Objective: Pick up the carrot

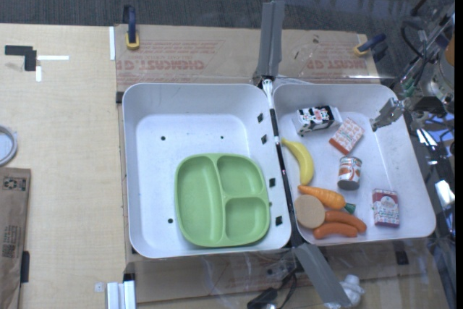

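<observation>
The orange tapered carrot with a small green stub at one end (323,195) lies in the right-hand shallow white plastic bin (405,163), near that bin's near-left corner. Its long axis runs roughly left to right across the bin, tilted slightly so the green end points toward the near-right. It touches a round tan disc, perhaps a cookie or bread slice (309,212), at its near side, and a pair of reddish-orange sausages (338,225) lie just beside it toward the bin's near edge. A yellow curved banana (302,159) sits just beyond it along the left wall.

The grey two-finger gripper (385,116) hangs over the far-right part of the same bin, well apart from the carrot. Whether it is released or clenched cannot be told at this size; nothing visible sits in it.

The carrot therefore lies diagonally from the gripper, toward the near-left corner. I judge the approach has yet to begin, and a grasp across the carrot's short width would suit, minding the crowding disc and sausages.
</observation>
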Motion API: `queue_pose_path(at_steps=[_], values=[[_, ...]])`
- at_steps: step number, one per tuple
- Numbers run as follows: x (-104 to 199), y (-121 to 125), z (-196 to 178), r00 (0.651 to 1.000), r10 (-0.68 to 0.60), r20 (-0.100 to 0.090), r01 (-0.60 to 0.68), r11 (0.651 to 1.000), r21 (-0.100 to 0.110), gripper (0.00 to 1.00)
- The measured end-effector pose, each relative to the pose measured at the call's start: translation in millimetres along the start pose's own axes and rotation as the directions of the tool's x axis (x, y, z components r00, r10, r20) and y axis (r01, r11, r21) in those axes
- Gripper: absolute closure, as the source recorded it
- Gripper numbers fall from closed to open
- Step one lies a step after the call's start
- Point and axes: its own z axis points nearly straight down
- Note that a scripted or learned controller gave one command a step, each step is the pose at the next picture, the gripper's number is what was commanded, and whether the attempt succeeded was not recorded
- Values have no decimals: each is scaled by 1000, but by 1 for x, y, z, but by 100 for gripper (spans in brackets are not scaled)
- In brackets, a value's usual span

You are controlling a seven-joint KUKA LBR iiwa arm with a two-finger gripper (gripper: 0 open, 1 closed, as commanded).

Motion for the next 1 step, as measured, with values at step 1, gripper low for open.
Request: queue_pose_path(at_steps=[1], values=[[72, -43, 43, 1000, -18, 0, 18, 1000, 1, 0]])
